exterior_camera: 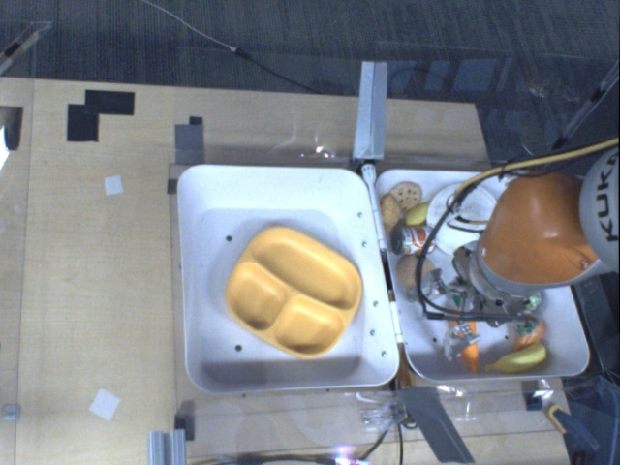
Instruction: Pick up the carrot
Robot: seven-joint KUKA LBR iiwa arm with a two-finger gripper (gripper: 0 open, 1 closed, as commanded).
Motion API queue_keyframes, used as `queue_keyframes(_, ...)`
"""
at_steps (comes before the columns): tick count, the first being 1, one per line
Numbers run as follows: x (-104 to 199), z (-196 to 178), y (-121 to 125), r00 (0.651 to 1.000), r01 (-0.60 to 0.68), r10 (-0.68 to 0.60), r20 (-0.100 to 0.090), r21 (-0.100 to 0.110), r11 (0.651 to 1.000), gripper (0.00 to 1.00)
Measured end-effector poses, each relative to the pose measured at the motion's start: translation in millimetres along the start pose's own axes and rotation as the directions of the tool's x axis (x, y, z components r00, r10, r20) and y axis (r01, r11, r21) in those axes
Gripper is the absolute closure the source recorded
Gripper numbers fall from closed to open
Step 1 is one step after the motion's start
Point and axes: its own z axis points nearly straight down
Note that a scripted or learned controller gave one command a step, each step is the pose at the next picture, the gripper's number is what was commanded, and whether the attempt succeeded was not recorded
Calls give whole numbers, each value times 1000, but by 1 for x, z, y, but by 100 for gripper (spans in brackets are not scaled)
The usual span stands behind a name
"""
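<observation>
The arm is low over the right bin (579, 356), near the table's right edge. The hand (465, 335) hovers just above the carrot (470, 356), which lies by the bin's front wall beside a banana (516, 358). Whether the hand is open or grips anything, I cannot tell. This looks like the reach-and-grasp step; next, the hand needs to settle squarely around the carrot and avoid the banana.

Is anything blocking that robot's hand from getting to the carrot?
Nothing visible does. The hand is low in the right bin, directly above the carrot, whose orange tip pokes out just beneath it. The banana lies beside the carrot, close on its right but not between the two. The arm's wrist hides the grip itself.
</observation>
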Motion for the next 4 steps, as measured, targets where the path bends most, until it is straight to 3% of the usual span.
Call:
queue_keyframes(1, -5, -13, 0, 1000, 3, -3, 11, 4, 1000, 100)
queue_keyframes(2, -4, -13, 0, 1000, 3, -3, 10, 3, 1000, 0)
queue_keyframes(3, -1, 0, 2, 965, 262, -262, 4, -2, 965, 0)
queue_keyframes(4, -1, 0, 2, 965, 262, -262, 4, -2, 965, 0)
